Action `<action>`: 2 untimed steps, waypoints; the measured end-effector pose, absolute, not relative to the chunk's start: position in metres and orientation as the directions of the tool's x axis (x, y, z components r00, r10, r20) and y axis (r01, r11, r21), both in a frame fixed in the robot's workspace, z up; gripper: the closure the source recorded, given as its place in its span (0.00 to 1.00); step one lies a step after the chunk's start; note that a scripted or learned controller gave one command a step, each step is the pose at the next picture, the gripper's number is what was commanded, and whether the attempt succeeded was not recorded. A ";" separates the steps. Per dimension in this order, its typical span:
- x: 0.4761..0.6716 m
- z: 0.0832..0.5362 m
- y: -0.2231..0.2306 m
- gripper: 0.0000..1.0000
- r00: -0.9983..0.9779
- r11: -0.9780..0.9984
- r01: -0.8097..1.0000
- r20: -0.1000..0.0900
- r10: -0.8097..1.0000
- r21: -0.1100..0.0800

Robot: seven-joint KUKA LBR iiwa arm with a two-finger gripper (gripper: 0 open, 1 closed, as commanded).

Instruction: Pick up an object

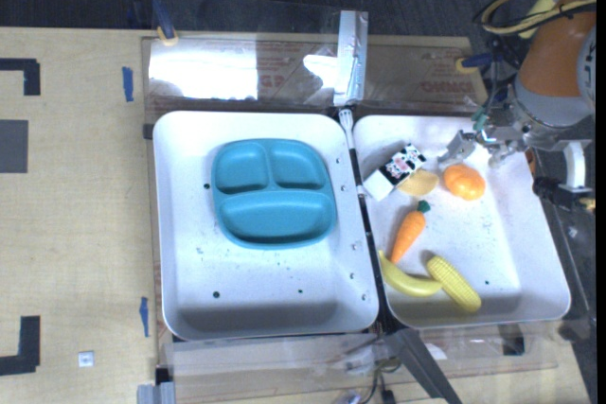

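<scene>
Hovering my gripper (476, 139) over the far corner of the right bin (530, 293), up-frame and slightly right of the orange (464, 182). My grey arm (559, 76) with its orange band comes in from the right above it. Whether the gripper is spread or pressed together I cannot tell; the metal parts there are too small and cluttered to read. Nothing is visibly caught in it.

Taking the orange as landmark for the right bin contents:
- pale yellow rounded piece (418, 182), just left of the orange, close to it.
- small black-and-white box (401, 166), further left and a little up-frame, beside the pale piece.
- toy carrot (408, 234), down-frame and left of the orange, lying at a slant, green top pointing toward the orange.
- banana (405, 279), below the carrot, well apart from the orange, along the bin's left wall.
- corn cob (453, 283), down-frame of the orange, touching or overlapping the banana's right end.

All five sit on the bin floor, none lifted.

Left bin (189, 232), well left of the orange across the divider: holds a blue sectioned plate (275, 194) with three compartments, lying flat near the middle.
</scene>
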State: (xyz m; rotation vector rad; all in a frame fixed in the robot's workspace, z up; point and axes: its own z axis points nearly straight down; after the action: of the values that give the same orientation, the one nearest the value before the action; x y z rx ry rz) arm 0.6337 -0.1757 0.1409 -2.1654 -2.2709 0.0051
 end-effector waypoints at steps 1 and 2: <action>0.635 0.143 -0.175 0.00 -0.049 0.049 0.999 0.000 0.999 -0.001; 0.606 0.087 -0.190 0.00 0.016 -0.016 1.000 -0.001 1.000 0.004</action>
State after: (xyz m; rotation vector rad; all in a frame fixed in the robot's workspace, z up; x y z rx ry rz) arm 0.6063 -0.1898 0.0869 -2.2423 -2.2059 -0.0033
